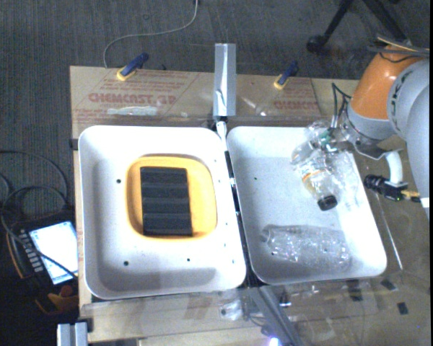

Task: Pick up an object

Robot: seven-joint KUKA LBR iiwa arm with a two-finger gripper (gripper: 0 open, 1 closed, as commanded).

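- The likeliest target is the clear plastic bottle with a dark cap point(320, 170), lying tilted in the upper part of the right bin point(252, 207), its cap end pointing away from the jaws and down toward the bin's middle.
- The jaws point(330, 140) sit at the bottle's upper end, touching or just above it; glare and the see-through plastic hide the tips, so I cannot tell how far apart they stand or whether they have hold of anything.
- My judgement is that the arm point(390, 92) is reaching in low from the right to take the bottle near its base, the end closest to it.
- A second clear bottle point(307, 242) lies on its side well below the jaws, along the bin's near wall, apart from the first.
- Across the divider, far from the jaws, the left bin point(101, 193) holds a yellow tray-like object with a black ribbed insert point(169, 197), lying flat in the middle.
- Both bins rest side by side on the surface point(94, 99), with two blue-handled clamps point(132, 66) at its far edge, probably holding the board still.
- Slick, clear plastic may slip from a pinch.
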